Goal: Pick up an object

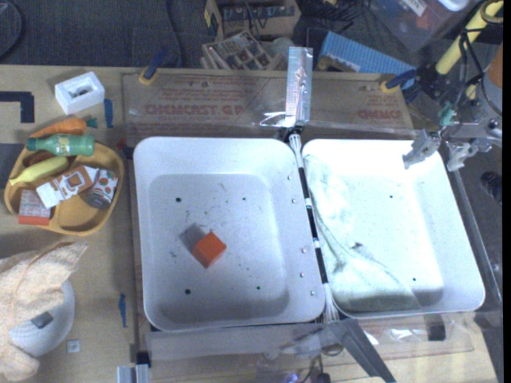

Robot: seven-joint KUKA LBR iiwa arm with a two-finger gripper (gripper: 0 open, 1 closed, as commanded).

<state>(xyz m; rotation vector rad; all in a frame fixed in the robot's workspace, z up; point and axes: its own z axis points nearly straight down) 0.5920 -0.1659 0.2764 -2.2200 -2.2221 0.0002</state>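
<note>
- In the left shallow white bin [160, 166], a small orange cube [210, 249] is seen lying near the middle, clear of the walls.
- Over the far right corner of the right white bin [471, 254], the hand [435, 152] is held released, nothing between its fingers.
- A centred, vertical descent over the cube would be advised.

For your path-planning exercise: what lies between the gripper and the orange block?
In the camera view, between the gripper and the orange block lie the crumpled white cloth and the two bins' meeting rims.
</note>
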